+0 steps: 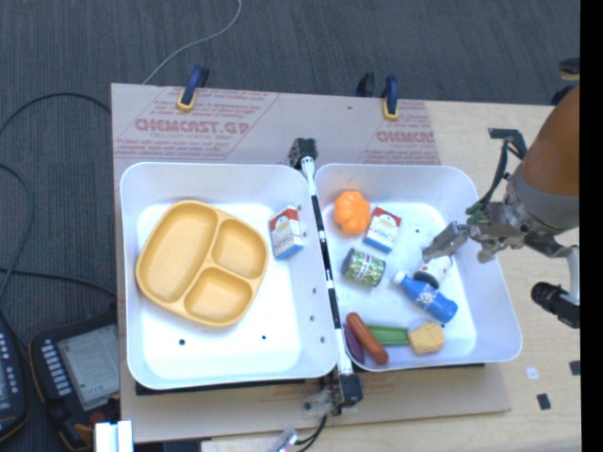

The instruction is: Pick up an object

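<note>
Blue bottle (pixel 429 298) beside "CHEMCAST GP"-printed board (pixel 188 130), under pincer (pixel 450 243).

I see 7 candidates. In the right bin (pixel 490 295): an orange pumpkin (pixel 351 211), a red-and-white carton (pixel 382 230), a green can (pixel 364 267) on its side, a blue bottle (pixel 426 297) lying slantwise, a sausage (pixel 366 338), a green stick (pixel 386 334) and a yellow corn piece (pixel 426 338). In the left bin (pixel 132 252): another small carton (pixel 286 233) beside a yellow divided plate (pixel 201 262).
</note>
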Controlling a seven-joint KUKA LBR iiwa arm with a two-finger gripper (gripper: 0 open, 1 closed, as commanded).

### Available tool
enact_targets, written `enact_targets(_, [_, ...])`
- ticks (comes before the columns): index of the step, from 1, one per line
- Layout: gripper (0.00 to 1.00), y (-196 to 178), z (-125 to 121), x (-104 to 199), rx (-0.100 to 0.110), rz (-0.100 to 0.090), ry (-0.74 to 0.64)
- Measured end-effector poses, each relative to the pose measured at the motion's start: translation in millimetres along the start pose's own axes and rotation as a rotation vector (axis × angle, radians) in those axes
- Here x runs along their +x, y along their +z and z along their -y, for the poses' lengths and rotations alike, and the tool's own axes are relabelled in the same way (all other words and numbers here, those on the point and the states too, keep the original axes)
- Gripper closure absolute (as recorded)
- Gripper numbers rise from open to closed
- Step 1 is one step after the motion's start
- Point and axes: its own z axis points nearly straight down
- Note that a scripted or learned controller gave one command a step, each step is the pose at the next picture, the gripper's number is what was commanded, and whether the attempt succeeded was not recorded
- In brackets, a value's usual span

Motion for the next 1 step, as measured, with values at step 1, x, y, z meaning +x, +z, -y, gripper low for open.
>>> enact_targets(1, [0.00,121.6,-27.3,22.2,-0.001,0.000,0.000])
